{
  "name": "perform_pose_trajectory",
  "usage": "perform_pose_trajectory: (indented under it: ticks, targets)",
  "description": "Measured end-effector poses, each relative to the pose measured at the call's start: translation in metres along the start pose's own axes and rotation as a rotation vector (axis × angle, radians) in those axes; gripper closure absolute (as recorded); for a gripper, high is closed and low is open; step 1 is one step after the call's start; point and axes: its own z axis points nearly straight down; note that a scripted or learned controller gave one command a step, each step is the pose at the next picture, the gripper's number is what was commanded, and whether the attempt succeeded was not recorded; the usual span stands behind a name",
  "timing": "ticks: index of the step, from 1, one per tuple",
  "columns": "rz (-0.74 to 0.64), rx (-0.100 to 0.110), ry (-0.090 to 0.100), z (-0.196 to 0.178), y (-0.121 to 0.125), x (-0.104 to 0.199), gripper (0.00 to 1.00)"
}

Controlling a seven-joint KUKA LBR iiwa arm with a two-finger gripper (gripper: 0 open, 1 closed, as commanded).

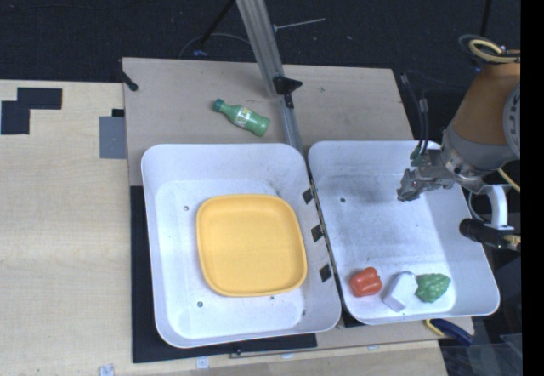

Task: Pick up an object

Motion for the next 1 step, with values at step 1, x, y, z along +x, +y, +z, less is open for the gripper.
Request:
perform_pose_trajectory:
  ticks: [1]
  targets:
    - [0.000, -0.002, -0.001, -0.0587, 0.0093, -0.0008, 1.00]
